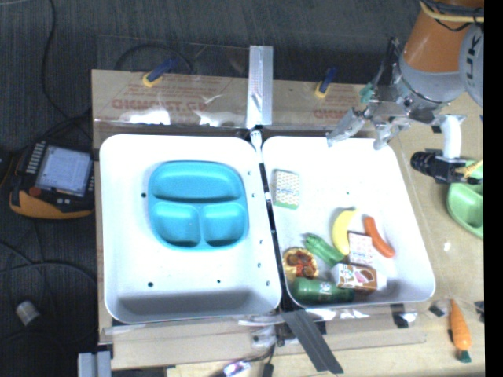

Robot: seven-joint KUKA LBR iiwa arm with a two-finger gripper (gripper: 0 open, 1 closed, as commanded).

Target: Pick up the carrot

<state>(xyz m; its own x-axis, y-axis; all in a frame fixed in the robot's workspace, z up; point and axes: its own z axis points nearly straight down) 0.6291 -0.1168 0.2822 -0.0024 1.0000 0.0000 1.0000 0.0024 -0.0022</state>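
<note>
Clearly at the approach step, the end effector (368, 129) hovers with fingers spread wide and empty above the right bin's (409, 203) far rim, well apart from the carrot (378, 236) lying beside the banana (342, 228), so the next move likely calls for reaching nearer and descending.

Just one fixed camera here, mounted above the table (118, 85) and tilted down, far enough back that both white bins (126, 289) fit, arm (440, 38) entering from the right.
</note>
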